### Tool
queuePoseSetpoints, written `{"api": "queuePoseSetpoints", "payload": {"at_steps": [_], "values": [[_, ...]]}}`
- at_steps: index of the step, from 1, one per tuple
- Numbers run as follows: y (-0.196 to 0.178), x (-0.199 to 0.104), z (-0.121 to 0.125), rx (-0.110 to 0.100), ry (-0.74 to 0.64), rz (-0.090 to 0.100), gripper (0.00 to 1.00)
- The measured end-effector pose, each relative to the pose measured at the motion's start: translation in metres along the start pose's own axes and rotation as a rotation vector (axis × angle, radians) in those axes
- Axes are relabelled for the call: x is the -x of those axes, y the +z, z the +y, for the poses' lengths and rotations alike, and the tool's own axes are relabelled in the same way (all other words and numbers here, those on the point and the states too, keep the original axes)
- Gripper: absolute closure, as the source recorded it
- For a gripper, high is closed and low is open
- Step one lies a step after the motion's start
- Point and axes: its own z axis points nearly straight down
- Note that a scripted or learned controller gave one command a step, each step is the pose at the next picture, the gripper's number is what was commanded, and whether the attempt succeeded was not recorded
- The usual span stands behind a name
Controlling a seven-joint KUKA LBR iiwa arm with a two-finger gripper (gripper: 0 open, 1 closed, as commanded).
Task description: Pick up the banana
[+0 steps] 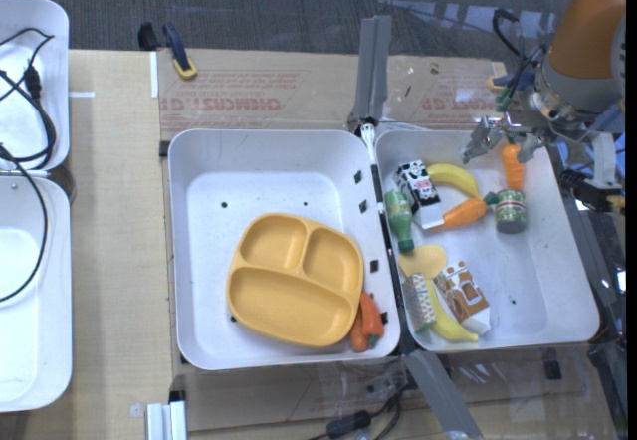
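Near the far edge of the right bin I see the gripper, fingers spread, holding nothing. My banana lies just beside the cow-patterned carton. I should descend across its middle, avoiding the carrot.

grey arm with an orange band, dark cables, and a metallic claw.
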Motion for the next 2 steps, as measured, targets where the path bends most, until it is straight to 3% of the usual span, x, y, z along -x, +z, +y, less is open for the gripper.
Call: {"api": "queuePoseSetpoints", "payload": {"at_steps": [1,2], "values": [[0.1145,0.0183,0.0087,0.003,-0.04,0.0,0.0],[0.1063,0.0194,0.0075,-0.002,-0.039,-0.001,1.0]]}}
